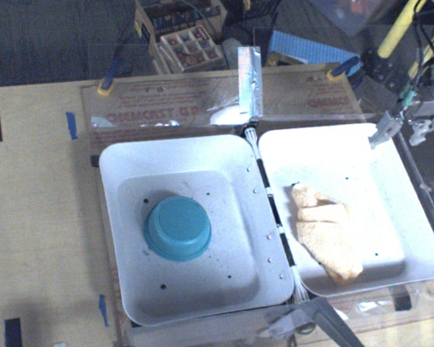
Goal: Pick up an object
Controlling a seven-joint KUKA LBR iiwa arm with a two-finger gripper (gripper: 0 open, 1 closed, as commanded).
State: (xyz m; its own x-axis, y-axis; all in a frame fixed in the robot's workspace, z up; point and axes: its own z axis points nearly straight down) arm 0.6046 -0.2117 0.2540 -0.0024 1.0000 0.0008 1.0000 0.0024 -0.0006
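- End effector (pixel 384 127) sits at the right bin's (pixel 409 188) 1 o'clock corner; whether it is apart or together, I cannot tell.
- Cloth (pixel 326 231) lies toward its 7 o'clock, long axis 11-to-5.
- Bowl (pixel 178 227) is farther, at 8 o'clock.

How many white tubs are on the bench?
2. The left shallow white plastic bin holds a round teal bowl; the right shallow white plastic bin holds a crumpled tan cloth.

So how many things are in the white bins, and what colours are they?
Blue-green: 1, the upturned bowl in the left bin
Tan: 1, the crumpled cloth in the right bin
Total: 2
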